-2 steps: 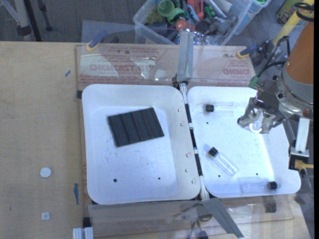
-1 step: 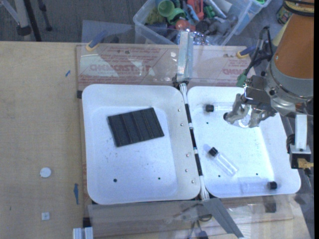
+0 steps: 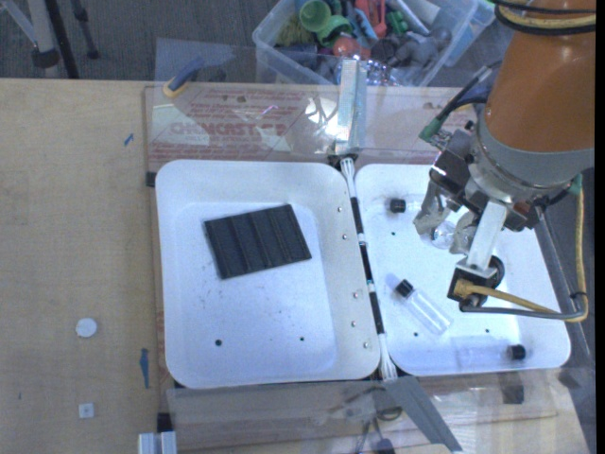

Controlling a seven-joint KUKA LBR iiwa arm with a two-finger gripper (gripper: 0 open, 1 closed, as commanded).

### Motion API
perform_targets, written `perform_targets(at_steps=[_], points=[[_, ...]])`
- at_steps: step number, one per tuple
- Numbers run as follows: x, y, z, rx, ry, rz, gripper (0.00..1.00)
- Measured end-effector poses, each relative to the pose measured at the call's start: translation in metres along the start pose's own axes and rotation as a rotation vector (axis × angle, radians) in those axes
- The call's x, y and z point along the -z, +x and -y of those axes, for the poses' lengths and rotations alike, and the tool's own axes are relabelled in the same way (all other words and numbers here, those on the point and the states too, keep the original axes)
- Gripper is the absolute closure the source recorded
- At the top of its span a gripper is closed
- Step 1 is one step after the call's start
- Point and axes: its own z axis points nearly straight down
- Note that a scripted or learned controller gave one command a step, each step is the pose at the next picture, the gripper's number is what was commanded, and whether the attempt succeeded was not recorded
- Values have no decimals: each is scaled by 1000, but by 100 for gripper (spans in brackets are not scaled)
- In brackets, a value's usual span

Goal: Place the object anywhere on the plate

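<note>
Item 1. Desk: pale wood, carrying two shallow white bins side by side.

Item 2. Left bin: holds the dark ribbed plate, a rectangle lying flat just toward 11 o'clock of the bin's centre and turned slightly off square. Nothing rests on it.

Item 3. Right bin: holds the clear vial with a black cap, lying on its side toward 7 o'clock of the bin, cap end pointing to 10 o'clock. It lies free on the bin floor, well apart from the plate. A small black piece sits at 10 o'clock of this bin. A second black cap sits at 5 o'clock, near the rim.

Item 4. Gripper: hangs over the middle of the right bin, at 1 o'clock of the clear vial and apart from it. Whether it is apart or together cannot be told.

Item 5. Clear tub of coloured toys: beyond the bins, at 12 o'clock.

Item 6. Small white disc: on the desk, at 9 o'clock of the left bin
</note>
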Motion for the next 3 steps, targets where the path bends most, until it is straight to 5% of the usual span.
perform_targets(at_steps=[2, 3], points=[[33, 49, 41, 539, -1, -1, 100], [65, 77, 64, 640, -2, -2, 100]])
